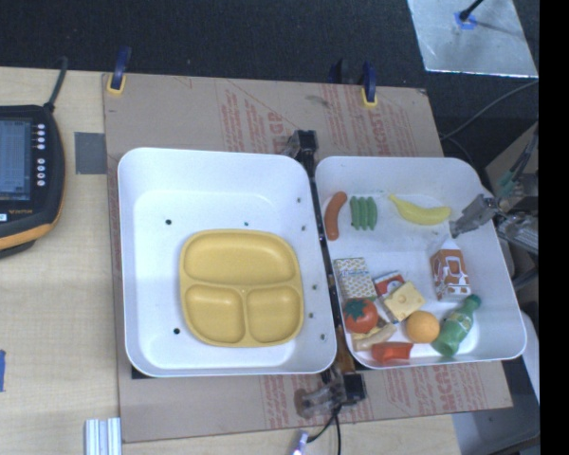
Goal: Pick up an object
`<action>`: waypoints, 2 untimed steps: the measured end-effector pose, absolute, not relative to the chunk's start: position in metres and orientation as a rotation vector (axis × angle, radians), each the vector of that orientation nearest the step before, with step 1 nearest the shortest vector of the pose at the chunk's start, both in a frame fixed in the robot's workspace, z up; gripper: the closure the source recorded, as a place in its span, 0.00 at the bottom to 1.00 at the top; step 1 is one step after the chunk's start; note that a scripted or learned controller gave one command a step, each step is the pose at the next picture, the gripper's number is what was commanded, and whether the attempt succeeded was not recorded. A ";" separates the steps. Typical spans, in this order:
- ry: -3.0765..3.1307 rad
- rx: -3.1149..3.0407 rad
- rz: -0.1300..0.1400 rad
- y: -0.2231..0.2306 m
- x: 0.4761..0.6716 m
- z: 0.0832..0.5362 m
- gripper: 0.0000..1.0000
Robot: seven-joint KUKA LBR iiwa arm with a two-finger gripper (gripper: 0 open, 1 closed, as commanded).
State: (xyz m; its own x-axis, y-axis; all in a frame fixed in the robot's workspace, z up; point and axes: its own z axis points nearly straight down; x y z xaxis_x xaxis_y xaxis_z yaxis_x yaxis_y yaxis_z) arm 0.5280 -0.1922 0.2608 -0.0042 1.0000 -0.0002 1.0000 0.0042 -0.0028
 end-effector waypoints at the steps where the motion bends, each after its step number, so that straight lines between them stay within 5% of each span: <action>1: -2.225 -2.212 0.007 -0.211 0.567 0.120 0.00; 2: -2.226 -2.213 0.005 -0.211 0.542 0.091 0.00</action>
State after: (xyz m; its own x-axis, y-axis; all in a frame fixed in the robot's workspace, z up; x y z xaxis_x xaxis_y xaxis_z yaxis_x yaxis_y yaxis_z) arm 0.5417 -0.2114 0.0914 -0.0057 1.0000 -0.0001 1.0000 0.0057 -0.0040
